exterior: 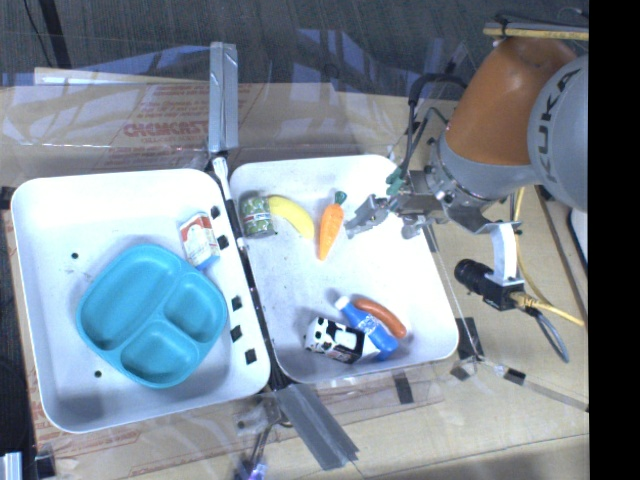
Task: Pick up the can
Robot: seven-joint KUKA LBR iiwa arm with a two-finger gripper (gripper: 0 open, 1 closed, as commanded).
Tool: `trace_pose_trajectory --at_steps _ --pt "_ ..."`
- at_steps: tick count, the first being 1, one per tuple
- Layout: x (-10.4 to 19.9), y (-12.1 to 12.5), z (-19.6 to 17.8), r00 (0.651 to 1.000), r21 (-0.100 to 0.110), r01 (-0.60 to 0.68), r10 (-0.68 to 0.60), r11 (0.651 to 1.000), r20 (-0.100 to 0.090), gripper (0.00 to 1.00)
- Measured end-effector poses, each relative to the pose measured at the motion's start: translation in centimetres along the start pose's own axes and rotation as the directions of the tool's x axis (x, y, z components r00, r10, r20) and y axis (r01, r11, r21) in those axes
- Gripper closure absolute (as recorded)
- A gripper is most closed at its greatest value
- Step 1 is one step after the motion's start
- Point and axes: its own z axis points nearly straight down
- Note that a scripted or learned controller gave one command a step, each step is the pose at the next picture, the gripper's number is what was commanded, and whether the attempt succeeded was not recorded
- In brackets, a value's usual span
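Note:
The can, small with a green label and a silver rim, lies in the far left corner of the right bin, against the yellow banana. My gripper hangs over the far right part of that bin, right of the carrot and well apart from the can. Its fingers stand open with nothing between them.
Near the right bin's front edge lie a cow-patterned toy, a blue bottle and a sausage. The left bin holds a blue divided plate and a red and white container. A divider separates the bins.

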Motion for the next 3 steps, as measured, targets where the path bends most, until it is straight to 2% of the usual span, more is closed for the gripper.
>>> trace_pose_trajectory --at_steps 1,2,3 --pt "0.1 -6.3 10.1 0.982 0.001 -0.191 0.191 0.982 -0.001 0.0" --pt "3.0 -6.3 18.3 0.947 -0.003 -0.321 0.321 0.947 -0.002 0.0" --pt "2.5 -6.4 14.1 0.891 -0.002 -0.455 0.455 0.891 -0.002 0.0"
